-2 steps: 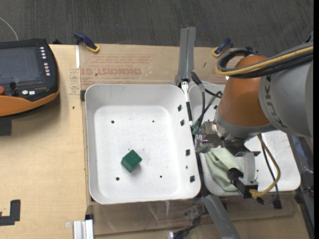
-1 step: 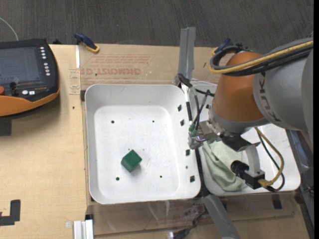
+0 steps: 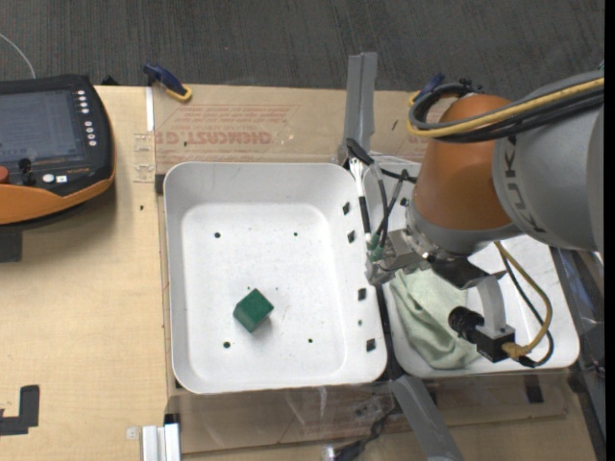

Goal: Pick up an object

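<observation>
Arm comes in from the right of the frame, orange wrist band sitting over the right bin at centre-right. Gripper is down in that bin, right over a crumpled pale green cloth near the bin's left wall; the wrist body and cabling block the business end, so I cannot tell whether it is wide, narrow or holding anything. Cloth looks bunched under the tool but I can't see it clamped, so no grasp confirmed. Left bin at centre frame holds one small green cube, lower-middle of the bin floor, sitting flat and well apart from the arm. Orange-edged teach pendant lies at upper left on the bench. Progress call: reach looks done, the candidate is the cloth, and nothing is visibly lifted. Left to do: secure grip, raise clear of the bin.
</observation>
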Available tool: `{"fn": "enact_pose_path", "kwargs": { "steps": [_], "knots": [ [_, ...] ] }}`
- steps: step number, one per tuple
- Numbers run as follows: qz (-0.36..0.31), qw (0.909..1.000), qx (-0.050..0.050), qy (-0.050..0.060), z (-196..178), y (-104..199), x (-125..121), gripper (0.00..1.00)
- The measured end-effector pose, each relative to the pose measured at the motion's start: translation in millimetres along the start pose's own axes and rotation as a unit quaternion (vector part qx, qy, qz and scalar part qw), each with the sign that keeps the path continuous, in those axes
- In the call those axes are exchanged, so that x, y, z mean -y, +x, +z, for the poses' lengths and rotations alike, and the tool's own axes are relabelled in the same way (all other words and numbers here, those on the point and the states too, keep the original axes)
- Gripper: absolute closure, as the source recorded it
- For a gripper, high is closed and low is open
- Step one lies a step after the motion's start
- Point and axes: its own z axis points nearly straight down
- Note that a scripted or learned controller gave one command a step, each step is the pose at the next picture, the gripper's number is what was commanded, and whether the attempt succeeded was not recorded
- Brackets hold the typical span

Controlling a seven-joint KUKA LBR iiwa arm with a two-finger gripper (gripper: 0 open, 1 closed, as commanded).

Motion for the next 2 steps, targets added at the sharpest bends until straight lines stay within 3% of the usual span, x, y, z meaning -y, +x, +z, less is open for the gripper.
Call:
{"fn": "enact_pose_path", "kwargs": {
  "steps": [1,2],
  "knots": [
    [0.040,0.9992,0.000,-0.002,-41.3,33.4,-33.0,1.00],
    [0.051,0.9987,0.000,-0.002,-37.6,23.0,-49.4,1.00]
  ]
}}
